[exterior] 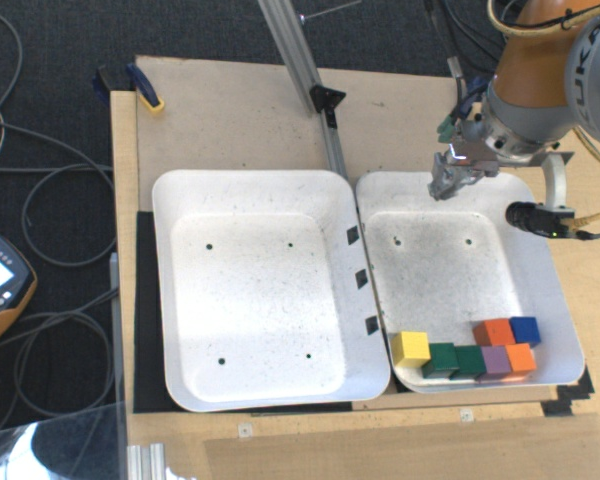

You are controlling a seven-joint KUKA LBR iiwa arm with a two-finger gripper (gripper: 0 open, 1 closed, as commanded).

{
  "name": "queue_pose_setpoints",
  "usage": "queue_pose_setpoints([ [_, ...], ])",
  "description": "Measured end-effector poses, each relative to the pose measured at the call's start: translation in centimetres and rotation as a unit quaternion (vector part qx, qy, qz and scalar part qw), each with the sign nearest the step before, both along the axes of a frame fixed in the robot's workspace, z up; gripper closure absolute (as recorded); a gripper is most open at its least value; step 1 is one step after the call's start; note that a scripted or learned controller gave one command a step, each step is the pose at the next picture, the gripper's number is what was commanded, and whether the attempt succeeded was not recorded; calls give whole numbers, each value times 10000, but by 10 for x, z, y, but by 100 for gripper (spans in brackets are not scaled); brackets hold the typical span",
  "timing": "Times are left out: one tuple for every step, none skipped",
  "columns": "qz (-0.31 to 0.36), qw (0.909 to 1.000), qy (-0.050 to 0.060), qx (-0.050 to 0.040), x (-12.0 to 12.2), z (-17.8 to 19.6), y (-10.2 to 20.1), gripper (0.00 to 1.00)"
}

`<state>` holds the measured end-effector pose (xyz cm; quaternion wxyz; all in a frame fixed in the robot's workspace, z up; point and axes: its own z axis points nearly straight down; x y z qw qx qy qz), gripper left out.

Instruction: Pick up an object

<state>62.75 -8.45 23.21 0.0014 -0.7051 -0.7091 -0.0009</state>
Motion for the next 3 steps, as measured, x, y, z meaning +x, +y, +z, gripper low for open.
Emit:
queue_pose_setpoints([
  [7,10000,2,5,-11,6,61,100],
  [7,10000,11,1,-19,-1,117,100],
  [3,10000,-8,-4,-14,-2,164,100],
])
